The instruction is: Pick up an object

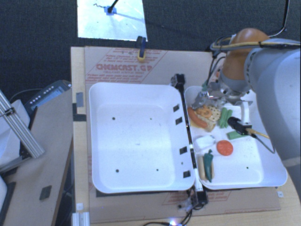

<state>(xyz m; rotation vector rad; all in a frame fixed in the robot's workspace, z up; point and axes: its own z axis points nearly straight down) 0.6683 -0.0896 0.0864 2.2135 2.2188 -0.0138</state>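
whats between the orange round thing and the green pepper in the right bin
In the camera view, bare white bin floor separates the orange round piece from the green pepper; a white piece lies just above that gap.

The arm is a thick, smooth tube of pale grey with a soft sheen, rounded at the joints. Above the wrist sits a glossy orange band, bulging like a dome. Thin black cables run from the far right and loop around the orange part. Below it, the gripper is a small cluster of silvery metal parts.
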